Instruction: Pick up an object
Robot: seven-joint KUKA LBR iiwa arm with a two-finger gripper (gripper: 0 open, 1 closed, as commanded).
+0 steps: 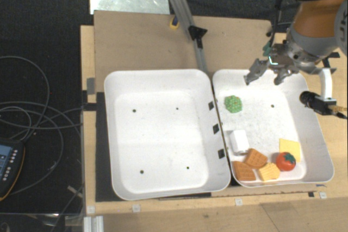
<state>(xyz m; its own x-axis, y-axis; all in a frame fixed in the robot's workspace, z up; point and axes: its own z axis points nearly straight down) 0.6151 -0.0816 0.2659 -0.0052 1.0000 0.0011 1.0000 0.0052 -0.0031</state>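
My gripper (267,75) hangs open over the far edge of the right bin (310,117), its two grey fingers spread apart with nothing between them. A green bumpy ball (233,104) lies below and left of it, near the bin's left wall. At the bin's near end sit a white block (238,141), two orange waffle pieces (255,158) (244,171), a yellow-orange cracker (269,171), a red tomato (286,161) and a yellow cheese wedge (290,148).
The left bin (117,117) stands beside the right one, joined by black clips along the shared wall. A grey pole (179,2) slants across the bench's far side. Cables lie on the floor at left.
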